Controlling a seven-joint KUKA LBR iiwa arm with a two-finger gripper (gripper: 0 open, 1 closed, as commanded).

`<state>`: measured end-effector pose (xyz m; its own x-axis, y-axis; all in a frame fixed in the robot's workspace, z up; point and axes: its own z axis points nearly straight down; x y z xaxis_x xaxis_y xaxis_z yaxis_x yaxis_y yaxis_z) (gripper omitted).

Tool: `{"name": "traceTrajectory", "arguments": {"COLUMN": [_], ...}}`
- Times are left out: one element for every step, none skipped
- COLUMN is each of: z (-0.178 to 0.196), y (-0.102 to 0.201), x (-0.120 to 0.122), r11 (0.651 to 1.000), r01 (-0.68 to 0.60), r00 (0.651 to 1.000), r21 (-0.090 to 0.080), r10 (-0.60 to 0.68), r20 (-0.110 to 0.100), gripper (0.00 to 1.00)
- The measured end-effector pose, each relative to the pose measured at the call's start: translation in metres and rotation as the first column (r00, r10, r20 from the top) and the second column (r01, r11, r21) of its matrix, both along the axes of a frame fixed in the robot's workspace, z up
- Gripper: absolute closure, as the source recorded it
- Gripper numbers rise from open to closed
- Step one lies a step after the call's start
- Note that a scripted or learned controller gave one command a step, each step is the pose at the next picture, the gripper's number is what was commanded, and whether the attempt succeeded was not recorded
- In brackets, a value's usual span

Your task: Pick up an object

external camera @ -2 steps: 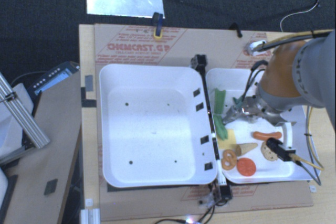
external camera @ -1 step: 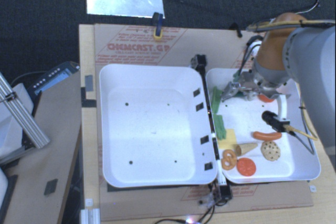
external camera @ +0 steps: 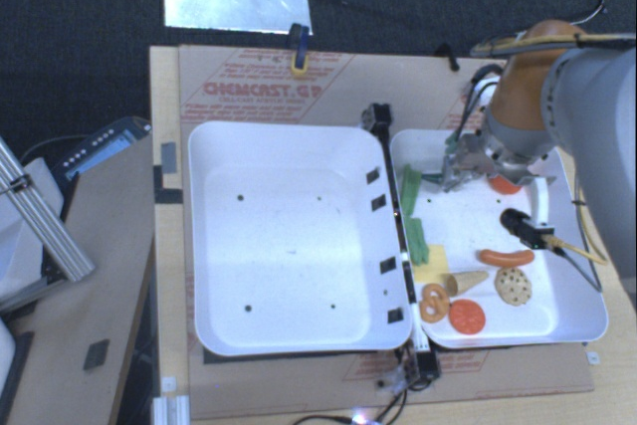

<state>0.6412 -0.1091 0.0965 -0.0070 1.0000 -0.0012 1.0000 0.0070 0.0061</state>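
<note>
**Gripper hanging low over the top of the right bin, nothing lifted yet**

The arm is reaching in from the right of the frame and is holding the gripper (external camera: 453,172) down over the upper part of the right bin (external camera: 463,229). By the look of it, the reach-and-descend step is under way and no grasp is showing. Whether the gripper is spread or closed cannot be told from this slant, and nothing is showing held in it.

The nearest candidates are lying close by. A green pod (external camera: 409,187) is resting just left of the gripper along the bin's left wall, and a red piece (external camera: 503,184) is peeking out from under the wrist on the right. The next move is probably calling for a small sideways correction onto one of them, then a clean closure.

The wall is crowding the pod, so a grasp there is looking tight. Lower in the bin a green strip (external camera: 418,239), yellow block (external camera: 430,264), pretzel (external camera: 434,302), cone (external camera: 466,282), red slice (external camera: 467,317), cookie (external camera: 514,286) and sausage (external camera: 506,257) are sitting clustered. The left bin (external camera: 289,244) is lying at centre frame.
</note>
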Motion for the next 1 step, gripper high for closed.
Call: {"name": "traceTrajectory", "arguments": {"z": [0.1861], "y": [-0.0222], "x": [0.0311], "r11": [1.000], "r01": [0.001], "r00": [1.000], "r21": [-0.005], "r10": [-0.001], "r20": [0.017], "gripper": [1.00]}}
